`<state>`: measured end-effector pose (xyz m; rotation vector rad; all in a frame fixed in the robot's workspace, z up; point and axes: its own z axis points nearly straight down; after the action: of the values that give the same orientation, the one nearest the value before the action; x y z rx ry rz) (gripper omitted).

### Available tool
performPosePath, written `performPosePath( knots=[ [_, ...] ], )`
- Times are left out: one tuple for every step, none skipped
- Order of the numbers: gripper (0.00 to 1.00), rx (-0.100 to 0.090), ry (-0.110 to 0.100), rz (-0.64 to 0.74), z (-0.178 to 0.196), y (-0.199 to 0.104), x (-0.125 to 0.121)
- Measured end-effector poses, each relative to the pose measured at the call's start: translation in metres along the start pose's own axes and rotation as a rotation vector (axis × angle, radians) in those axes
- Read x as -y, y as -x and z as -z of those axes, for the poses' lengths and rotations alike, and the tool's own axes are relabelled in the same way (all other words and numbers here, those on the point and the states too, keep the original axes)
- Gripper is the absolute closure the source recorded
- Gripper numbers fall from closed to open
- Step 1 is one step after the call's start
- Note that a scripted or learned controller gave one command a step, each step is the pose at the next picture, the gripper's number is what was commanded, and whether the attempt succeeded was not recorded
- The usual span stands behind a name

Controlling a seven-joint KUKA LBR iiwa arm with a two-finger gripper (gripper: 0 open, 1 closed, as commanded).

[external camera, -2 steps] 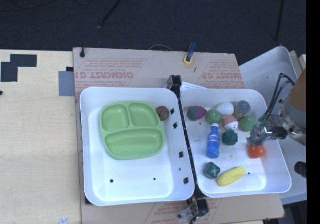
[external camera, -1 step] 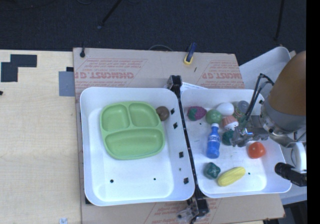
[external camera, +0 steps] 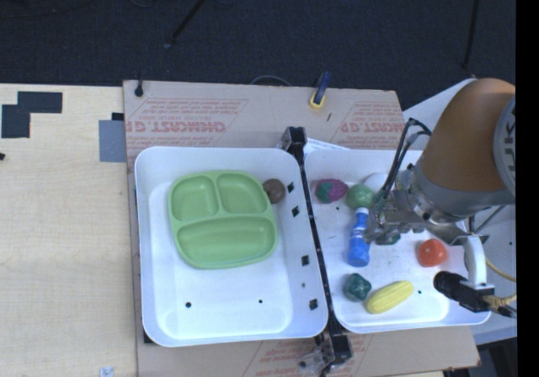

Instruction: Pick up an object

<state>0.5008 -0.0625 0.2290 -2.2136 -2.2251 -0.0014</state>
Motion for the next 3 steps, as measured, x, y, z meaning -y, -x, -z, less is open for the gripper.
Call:
performPosePath(
  knots=[
    [1.0, 0.001, -0.001, -0.001, 0.006, -0.059, 0.002],
    [1.0, 0.002, -0.003, -0.003, -0.006, -0.103, 0.015],
    [1.0, 0.001, -0.002, -0.001, 0.005, -0.149, 0.024]
  ],
)
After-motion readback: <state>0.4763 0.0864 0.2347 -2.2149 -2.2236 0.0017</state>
